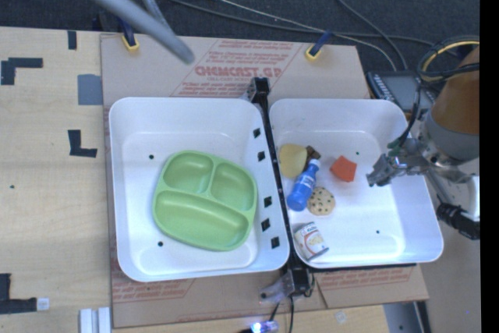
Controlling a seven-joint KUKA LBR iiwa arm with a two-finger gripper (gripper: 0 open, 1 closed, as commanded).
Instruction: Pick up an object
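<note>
Cardboard sheeting (234,62) printed with red lettering covers a pale wooden bench (47,191), and two shallow white bins sit on it side by side beneath a fixed overhead camera. Dark carpet crossed by black cables (374,19) fills the twelve o'clock band of the scene.

At nine o'clock of centre, the left bin (129,129) holds a green divided plate (206,200), lying flat and tilted slightly on its axis. A black divider strip (269,183) marks the seam between the bins.

Across that seam, the right bin (405,222) carries the candidates for the pick. A yellowish rounded item (291,160) lies closest to the seam, with a blue bottle (302,186) touching it at its five o'clock side. A speckled cookie-like disc (320,202) rests just beside the bottle's base, a small red block (343,168) stands apart at two o'clock of the disc, and a small labelled can (311,240) lies on its side at six o'clock of the cluster.

At three o'clock, the grey arm with its orange band (456,101) reaches over the bin's rim. Its gripper (380,172) hangs just beside the red block, apparently empty; whether its fingers are spread or closed cannot be told at this angle.

By the look of it, the approach step is in hand. A pick would call for lining up over one object, likely the red block, then descending and closing.
</note>
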